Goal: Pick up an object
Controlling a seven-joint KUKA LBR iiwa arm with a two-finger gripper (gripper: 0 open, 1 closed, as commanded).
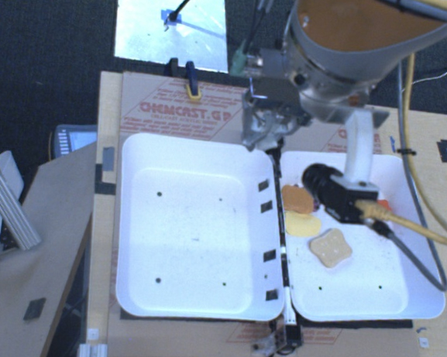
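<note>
At the near edge, a cardboard sheet [175, 111] lies under both bins, probably so they sit flat and do not slide on the table [445, 131]. The left bin [122, 227] and the right bin [369, 295] stand touching side by side. Small dark clips [269, 256] run along their shared wall, apparently to keep the pair together while the arm works.

The things to pick from lie in the right bin, all close to that shared wall. Nearest is a pale toast-like piece [330, 248], lying flat and just apart from the others. That makes it the easiest to take without disturbing a neighbour. Behind it a flat yellow piece [303, 226] lies touching an orange-brown round piece [298, 198], or partly under it. A grasp on either would likely nudge the other.

Farther back the gripper [264, 142] hangs over the far end of the shared wall. It is above the rim, not over any of the three pieces, and well short of the toast-like piece. From this angle I cannot tell how wide it stands or whether it has hold of anything. I judge the pick not yet made: it needs to move toward the viewer and over the right bin.

Beyond it, a yellow-and-black clamp [192, 88] pins the cardboard's far edge.
</note>
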